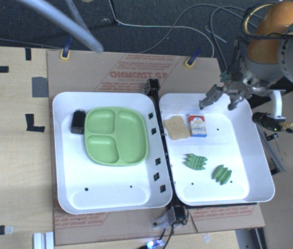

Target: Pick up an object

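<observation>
The left bin (66, 139) holds a green tray (116, 136); the right bin (245, 160) holds a small carton (197, 125) beneath the spread, empty hand (220, 102).

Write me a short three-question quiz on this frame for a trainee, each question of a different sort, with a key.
1. True or false: the green divided plate lies in the right bin.
2. Multiple choice: what lies beside the small red and white box in the right bin? A) a tan slice like bread B) a black block C) a spoon
3. Fill in: the gripper hangs over the right bin's far edge with its jaws ____ and nothing between them.

Key: 1 false, the plate is in the left bin with a black block beside it. 2 A. 3 open.
</observation>
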Controlling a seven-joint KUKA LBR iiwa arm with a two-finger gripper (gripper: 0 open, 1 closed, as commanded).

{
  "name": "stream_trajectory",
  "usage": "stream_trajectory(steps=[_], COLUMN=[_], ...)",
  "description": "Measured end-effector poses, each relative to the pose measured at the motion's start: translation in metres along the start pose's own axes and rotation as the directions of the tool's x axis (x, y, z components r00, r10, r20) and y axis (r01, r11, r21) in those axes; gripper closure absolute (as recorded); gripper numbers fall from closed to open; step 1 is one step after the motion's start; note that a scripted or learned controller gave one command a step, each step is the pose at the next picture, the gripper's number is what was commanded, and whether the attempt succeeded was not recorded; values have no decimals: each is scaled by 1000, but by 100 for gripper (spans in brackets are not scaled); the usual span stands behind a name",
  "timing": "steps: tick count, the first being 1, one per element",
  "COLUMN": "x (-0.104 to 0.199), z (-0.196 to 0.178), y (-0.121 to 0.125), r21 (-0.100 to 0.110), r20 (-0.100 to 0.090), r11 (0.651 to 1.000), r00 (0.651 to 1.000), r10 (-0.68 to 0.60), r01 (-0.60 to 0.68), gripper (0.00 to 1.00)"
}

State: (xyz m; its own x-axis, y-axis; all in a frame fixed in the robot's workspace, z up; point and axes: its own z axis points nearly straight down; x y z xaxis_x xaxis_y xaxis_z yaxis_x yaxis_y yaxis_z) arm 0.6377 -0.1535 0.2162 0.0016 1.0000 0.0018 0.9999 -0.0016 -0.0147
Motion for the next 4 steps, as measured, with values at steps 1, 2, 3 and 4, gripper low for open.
stream_trajectory(steps=[1,2,3,4], x=[0,8,11,11], z=[-8,40,100,131], y=[3,7,15,16], r21=[-13,-9,-8,-15], r20=[2,2,3,4], r11=[1000,1000,1000,1000], r00=[1000,1000,1000,1000], r10=[-3,-3,-4,-4], r01=[3,3,4,4], gripper=[0,0,0,0])
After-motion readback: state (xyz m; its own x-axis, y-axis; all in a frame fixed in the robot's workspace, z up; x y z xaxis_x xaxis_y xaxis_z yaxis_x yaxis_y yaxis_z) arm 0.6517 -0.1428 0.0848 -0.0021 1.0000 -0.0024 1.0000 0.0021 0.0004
